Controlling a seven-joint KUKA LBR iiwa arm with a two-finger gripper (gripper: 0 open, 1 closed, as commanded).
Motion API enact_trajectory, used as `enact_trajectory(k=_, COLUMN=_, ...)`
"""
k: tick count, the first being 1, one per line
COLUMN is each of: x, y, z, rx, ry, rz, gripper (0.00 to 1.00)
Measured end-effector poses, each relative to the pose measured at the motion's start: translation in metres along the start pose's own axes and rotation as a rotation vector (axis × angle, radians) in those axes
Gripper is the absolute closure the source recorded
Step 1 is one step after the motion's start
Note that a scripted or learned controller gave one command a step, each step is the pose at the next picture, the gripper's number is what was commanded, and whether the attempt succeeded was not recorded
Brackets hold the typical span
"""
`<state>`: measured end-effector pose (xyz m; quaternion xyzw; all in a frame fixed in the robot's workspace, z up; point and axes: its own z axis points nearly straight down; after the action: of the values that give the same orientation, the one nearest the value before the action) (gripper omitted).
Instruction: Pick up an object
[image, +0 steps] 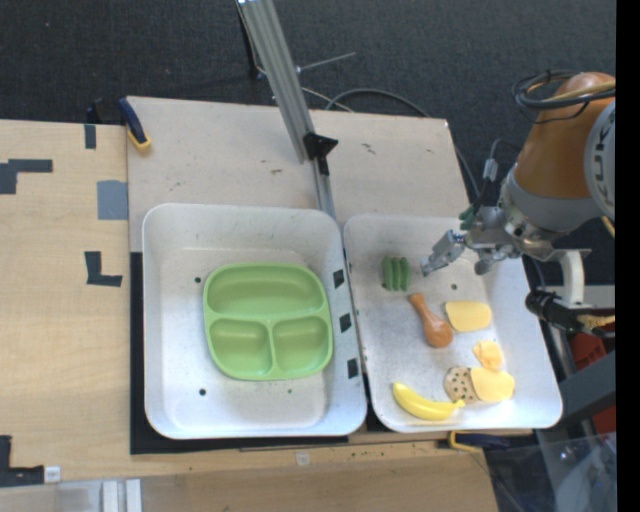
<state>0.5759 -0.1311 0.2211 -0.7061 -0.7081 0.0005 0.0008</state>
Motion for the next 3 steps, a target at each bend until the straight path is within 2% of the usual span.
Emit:
enact_trajectory(k=1, x=0.000, y=0.000, z=0.000, rx=0.000, ry=0.000, rz=0.001, gripper=0.00)
enact_trajectory(k=2, x=0.000, y=-0.008, z=0.063, rx=0.006, ry=0.000, rz=0.001, gripper=0.00)
enact_trajectory(k=3, x=0.001, y=-0.017, z=0.110, rx=0.006, ry=0.000, rz=0.002, gripper=0.00)
